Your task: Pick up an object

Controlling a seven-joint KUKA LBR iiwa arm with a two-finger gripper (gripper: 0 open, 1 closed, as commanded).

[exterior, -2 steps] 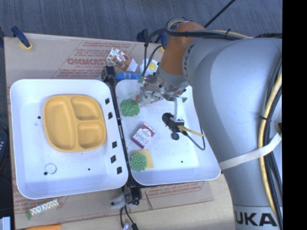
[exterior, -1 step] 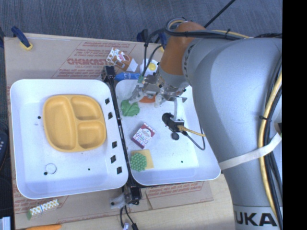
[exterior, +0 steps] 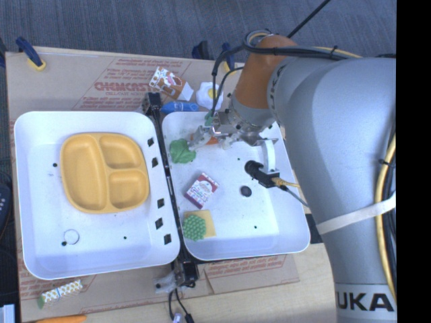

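Note:
In the right bin [exterior: 289, 237] my gripper [exterior: 207, 135] is low near the back left corner, just right of and behind a green leafy toy [exterior: 180, 151]. Whether it touches the toy I cannot tell. A small red and white box [exterior: 201, 190] lies in the bin's middle left. At the front left, a green round piece sits on a yellow square [exterior: 197, 226]. A small black disc [exterior: 246, 192] rests on the bin floor near the centre. The grey arm with its orange band [exterior: 259, 79] covers the bin's back right part.
The left bin [exterior: 27, 200] holds a yellow divided plate [exterior: 104, 171]. Behind the bins on the cardboard lie a snack packet [exterior: 166, 81], a blue item [exterior: 180, 106] and a white item [exterior: 207, 91]. A candy wrapper [exterior: 62, 292] lies at the front left.

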